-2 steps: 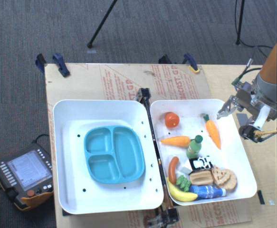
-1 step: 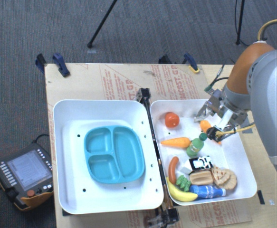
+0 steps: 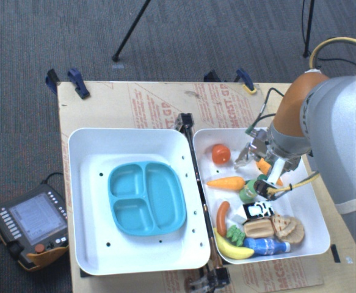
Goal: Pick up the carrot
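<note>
The scene is lit evenly and fairly brightly from above, so that only soft, short shadows are cast, most visibly under the rims of the white bins (image 3: 80,163) and beneath the arm (image 3: 330,139). The white plastic is rendered close to overexposed, with mild glare on the blue tray (image 3: 147,197). Detail is softened throughout by slight blur and coarse resolution, and small items are left indistinct.

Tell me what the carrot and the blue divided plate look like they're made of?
The carrot looks like moulded plastic toy food: an even orange, smooth, no leaves or blemishes. The blue divided plate also looks like plastic: one flat turquoise colour, rounded compartment walls, a soft sheen. Neither can be confirmed from above.
</note>
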`<state>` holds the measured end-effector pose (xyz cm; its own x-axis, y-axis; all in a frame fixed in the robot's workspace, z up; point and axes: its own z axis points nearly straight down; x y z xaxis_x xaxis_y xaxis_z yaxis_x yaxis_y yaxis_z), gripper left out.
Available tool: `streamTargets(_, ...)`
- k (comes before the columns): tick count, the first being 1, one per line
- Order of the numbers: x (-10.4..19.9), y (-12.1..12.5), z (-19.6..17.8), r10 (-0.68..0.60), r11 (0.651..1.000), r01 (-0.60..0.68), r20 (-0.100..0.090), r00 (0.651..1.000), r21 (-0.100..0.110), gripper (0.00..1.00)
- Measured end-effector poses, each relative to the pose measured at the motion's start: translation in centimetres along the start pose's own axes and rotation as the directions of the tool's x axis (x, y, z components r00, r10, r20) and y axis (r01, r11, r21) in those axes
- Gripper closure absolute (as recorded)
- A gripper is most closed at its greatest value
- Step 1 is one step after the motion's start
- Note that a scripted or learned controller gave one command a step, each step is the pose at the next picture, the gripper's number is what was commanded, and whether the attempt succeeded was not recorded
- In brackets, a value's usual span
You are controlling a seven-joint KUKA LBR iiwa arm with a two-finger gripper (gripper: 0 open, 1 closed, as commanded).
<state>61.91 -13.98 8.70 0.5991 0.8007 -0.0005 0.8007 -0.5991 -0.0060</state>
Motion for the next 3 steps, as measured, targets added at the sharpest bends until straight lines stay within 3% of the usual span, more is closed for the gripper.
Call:
streamTargets(1, 0.0, 0.0, -1.0, -0.003, 1.0, 0.003, 0.0, 1.0, 0.003, 1.0)
streamTargets(2, 0.0, 0.0, -1.0, -0.004, 1.0, 0.004, 0.001, 1.0, 0.003, 0.0)
streamTargets(3, -3.3, -0.9, 0.0, -0.386, 0.922, 0.386, 0.001, 0.922, -0.002, 0.0)
